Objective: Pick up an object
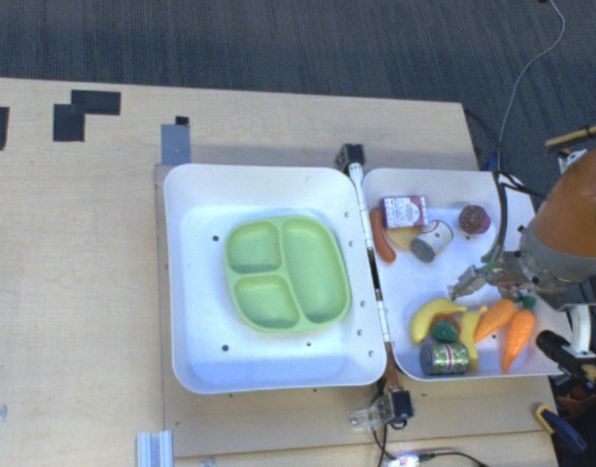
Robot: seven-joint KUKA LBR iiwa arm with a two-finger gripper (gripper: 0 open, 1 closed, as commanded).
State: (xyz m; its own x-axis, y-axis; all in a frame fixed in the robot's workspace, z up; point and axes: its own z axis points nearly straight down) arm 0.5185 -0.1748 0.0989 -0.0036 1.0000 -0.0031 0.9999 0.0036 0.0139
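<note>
The right bin [426, 176] holds several small items. A yellow banana [430, 316], a green piece [444, 331] and a dark can [446, 359] lie near its front edge. Two orange carrots [492, 320] [517, 335] lie beside them. My gripper [477, 282] hangs low over the bin's right side, just above the carrots and to the right of the banana. Nothing can be seen held in it. Farther back are a pink box [404, 209], a red sausage [381, 237], a grey cylinder [424, 249] and a purple ball [474, 220].
The left bin [195, 261] carries a green divided plate [286, 272]. A ridge with clamps [368, 261] separates the two bins. The arm's orange band [575, 212] looms over the right bin's far right edge. Cables run along that side.
</note>
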